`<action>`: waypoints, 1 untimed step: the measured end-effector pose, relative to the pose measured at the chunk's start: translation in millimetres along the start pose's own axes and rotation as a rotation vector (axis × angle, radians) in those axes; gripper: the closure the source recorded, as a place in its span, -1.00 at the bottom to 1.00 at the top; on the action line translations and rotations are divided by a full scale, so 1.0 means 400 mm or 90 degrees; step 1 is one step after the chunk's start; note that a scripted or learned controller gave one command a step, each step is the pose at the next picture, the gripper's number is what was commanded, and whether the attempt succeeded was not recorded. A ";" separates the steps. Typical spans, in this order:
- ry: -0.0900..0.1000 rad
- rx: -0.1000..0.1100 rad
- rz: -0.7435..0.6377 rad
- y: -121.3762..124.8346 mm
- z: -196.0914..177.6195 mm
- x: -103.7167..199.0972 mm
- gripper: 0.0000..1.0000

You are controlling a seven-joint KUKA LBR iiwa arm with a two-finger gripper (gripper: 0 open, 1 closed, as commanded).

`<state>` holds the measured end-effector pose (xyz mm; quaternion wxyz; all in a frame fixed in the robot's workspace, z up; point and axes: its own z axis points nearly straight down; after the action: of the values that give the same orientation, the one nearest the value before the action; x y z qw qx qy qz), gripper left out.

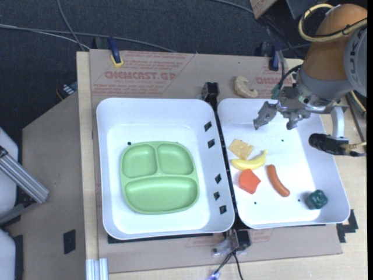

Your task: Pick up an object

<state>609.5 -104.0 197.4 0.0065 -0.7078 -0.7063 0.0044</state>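
The right bin (326, 214) holds several small toy foods: a pale yellow wedge (240, 149), a yellow banana (249, 162), a red-orange block (249, 181), an orange-red sausage (278, 180) and a dark teal lump (317, 199). My gripper (278, 116) hangs over the back of the right bin, above and right of the yellow wedge, apart from all the items. Its two fingers (261, 116) are spread open with nothing between them.
The left bin (108, 156) holds a green divided tray (159, 177). A beige piece (245, 86) lies on the cardboard behind the right bin. A black divider with clips (218, 156) runs between the bins. The arm's grey and orange body (329, 45) fills the upper right.
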 end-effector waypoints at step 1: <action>-0.001 -0.009 -0.002 0.007 -0.020 0.000 -1.00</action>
<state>612.5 -103.9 205.2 0.0010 -0.7069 -0.7073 0.0001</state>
